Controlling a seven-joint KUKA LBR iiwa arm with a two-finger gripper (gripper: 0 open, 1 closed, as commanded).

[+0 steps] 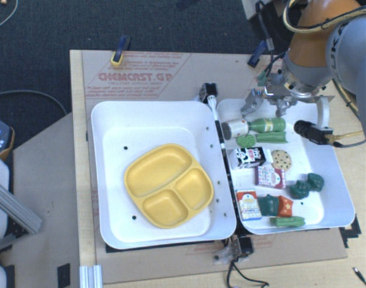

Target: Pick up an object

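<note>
Claw point(268, 102) hangs spread wide and empty over the right bin's point(339, 185) far end, just above the green bottle point(262, 125); your pick remains undone.

A brown bench point(141, 71) with red lettering bears two white bins point(105, 161) point(333, 179) side by side.
</note>
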